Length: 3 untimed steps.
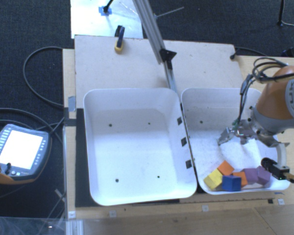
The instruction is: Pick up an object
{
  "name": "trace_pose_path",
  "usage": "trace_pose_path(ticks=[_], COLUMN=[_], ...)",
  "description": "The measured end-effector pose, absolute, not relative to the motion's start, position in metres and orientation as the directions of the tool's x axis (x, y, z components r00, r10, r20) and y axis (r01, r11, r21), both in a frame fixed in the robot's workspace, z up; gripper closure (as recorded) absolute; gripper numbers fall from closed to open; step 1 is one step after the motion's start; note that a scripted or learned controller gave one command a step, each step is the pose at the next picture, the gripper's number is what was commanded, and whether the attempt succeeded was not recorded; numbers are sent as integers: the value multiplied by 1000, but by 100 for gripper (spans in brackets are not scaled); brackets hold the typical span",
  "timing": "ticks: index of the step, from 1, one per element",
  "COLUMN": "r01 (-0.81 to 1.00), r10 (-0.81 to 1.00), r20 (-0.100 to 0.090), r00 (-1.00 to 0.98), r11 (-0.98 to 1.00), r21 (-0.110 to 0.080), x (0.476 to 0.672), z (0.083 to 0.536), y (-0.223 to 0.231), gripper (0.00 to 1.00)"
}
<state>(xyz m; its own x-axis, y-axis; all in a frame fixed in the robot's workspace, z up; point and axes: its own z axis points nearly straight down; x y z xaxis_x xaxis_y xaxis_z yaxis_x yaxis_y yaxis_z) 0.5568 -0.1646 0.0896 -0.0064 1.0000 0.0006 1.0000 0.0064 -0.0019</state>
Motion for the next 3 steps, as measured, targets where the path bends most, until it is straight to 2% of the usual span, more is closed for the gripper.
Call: trace_pose_path(ticks=[1,2,3], r01=[1000,1000,1000], r10=[1000,1000,1000], r20=[-5,2,2], r00=[-1,-9,-8], r11=[1,9,8], r21=[10,-2,-3], x=[513,544,558], z=[263,192,86], y=[-198,-160,-117], gripper=[0,0,0])
